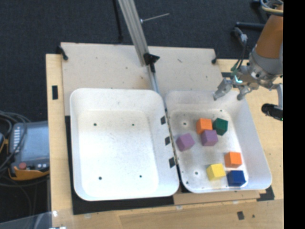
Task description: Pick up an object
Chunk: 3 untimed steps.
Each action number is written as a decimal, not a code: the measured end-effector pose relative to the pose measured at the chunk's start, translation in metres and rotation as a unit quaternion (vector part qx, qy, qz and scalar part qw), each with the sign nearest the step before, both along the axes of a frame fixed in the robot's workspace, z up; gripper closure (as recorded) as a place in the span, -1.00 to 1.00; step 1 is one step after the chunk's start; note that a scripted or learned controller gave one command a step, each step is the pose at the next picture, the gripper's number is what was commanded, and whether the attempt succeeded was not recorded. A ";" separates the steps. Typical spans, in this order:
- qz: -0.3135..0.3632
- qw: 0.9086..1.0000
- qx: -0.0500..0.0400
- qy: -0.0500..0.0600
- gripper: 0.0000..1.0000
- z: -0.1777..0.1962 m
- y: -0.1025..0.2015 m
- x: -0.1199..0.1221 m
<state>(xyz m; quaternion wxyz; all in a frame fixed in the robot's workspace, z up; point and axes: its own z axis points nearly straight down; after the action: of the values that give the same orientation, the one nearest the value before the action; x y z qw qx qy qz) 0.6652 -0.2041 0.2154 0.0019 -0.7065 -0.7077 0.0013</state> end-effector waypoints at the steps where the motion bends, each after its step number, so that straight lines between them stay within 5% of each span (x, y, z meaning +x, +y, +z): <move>1: 0.002 1.000 -0.002 -0.002 -1.00 0.004 -0.001 0.001; 3: 0.001 1.000 -0.001 -0.001 -1.00 -0.098 -0.010 0.000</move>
<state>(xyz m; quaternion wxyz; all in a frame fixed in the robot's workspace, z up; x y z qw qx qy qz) 0.6657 -0.2136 0.1172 0.0002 -0.7058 -0.7084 0.0016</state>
